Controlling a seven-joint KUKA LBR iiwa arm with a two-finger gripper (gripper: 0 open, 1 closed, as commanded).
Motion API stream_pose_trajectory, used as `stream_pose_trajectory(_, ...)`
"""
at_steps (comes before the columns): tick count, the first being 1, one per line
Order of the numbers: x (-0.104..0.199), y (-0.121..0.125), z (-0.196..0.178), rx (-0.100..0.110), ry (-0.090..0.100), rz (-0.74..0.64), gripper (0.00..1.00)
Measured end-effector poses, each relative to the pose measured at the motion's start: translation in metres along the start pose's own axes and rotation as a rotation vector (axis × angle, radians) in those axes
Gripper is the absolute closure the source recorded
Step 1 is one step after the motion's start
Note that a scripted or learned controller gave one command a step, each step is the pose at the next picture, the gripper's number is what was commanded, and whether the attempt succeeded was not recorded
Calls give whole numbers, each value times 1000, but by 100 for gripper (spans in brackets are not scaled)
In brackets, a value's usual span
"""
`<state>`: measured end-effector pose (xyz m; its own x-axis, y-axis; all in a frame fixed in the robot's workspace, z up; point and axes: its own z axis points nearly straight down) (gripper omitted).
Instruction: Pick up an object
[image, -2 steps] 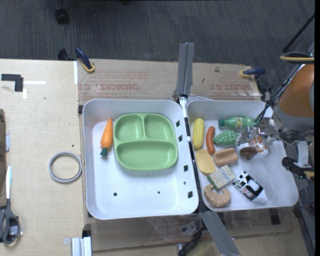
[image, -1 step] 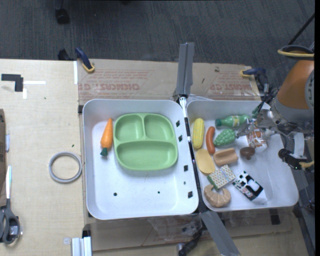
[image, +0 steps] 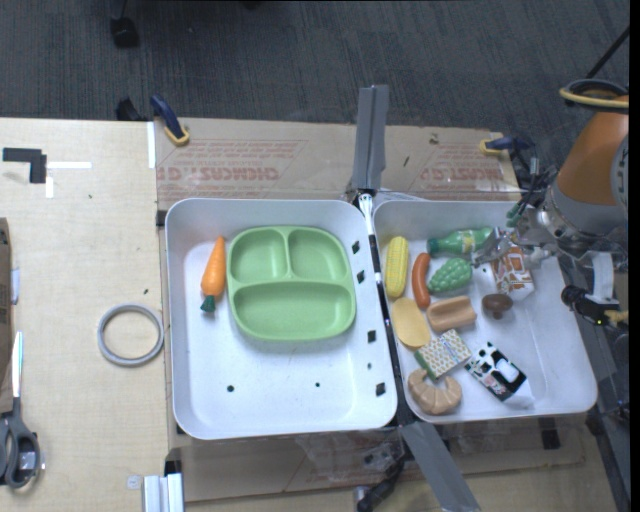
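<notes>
We see the tool (image: 512, 250) low over the right white bin (image: 560, 385), beside a small orange-and-white carton (image: 515, 275). We cannot tell its grip state.

- This was a robotics lab: a pale wooden bench (image: 70, 260) stood on dark grey carpet (image: 300, 50).
- Flattened brown cardboard (image: 260, 160) was clamped beneath two shallow white plastic bins (image: 190, 330).
- A roll of grey tape (image: 131, 333) lay at left.

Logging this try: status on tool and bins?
Tool low over right bin, grip unclear. Small carton right beneath. Green bottle and brown piece crowd close.
</notes>
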<state>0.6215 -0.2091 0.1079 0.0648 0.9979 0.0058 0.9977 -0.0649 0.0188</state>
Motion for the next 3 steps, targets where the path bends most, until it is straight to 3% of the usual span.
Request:
stream_pose_trajectory(1, -5, -5, -35, 11, -9, 223, 0)
stream_pose_trajectory(2, 3, 16, 13, 14, -2, -10, 0)
stream_pose_trajectory(3, 1, 16, 4, 14, -7, -13, 100)
